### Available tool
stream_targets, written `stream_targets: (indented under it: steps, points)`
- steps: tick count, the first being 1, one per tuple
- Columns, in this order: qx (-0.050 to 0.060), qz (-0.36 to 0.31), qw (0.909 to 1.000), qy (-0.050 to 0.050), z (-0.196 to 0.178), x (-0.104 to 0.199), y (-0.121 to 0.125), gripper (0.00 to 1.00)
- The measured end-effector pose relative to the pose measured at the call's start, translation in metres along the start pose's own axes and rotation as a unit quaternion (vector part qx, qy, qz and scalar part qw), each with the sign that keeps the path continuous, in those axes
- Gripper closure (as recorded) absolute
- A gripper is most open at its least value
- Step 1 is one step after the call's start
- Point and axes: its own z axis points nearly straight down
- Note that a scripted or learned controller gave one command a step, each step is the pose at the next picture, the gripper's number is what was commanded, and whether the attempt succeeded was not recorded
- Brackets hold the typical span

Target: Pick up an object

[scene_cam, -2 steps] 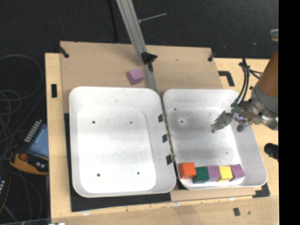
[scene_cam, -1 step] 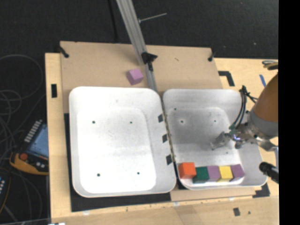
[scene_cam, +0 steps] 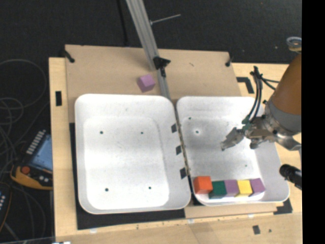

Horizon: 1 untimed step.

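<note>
The grey two-finger claw [scene_cam: 237, 141], fingers spread and holding nothing, hovers over the right shallow white bin [scene_cam: 213, 116], approach step in hand; next it must drop toward 5 small coloured cubes [scene_cam: 228, 187] along the bin's near edge.

Tool [scene_cam: 237, 140] above right bin [scene_cam: 213, 111], blocks [scene_cam: 229, 187] below

I count two shallow white plastic bins [scene_cam: 127, 151], side by side. Five small cubes line the right bin's near wall: one orange [scene_cam: 203, 183], one green [scene_cam: 219, 188], two purple [scene_cam: 232, 187], one yellow [scene_cam: 245, 187]. A sixth purple cube [scene_cam: 147, 83] sits beyond the left bin.
</note>
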Motion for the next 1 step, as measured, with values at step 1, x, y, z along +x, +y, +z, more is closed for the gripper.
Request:
stream_targets:
  steps: [1]
  points:
    - [0.003,0.006,1.0000,-0.002,-0.0240,-0.0654,0.0011,0.00]
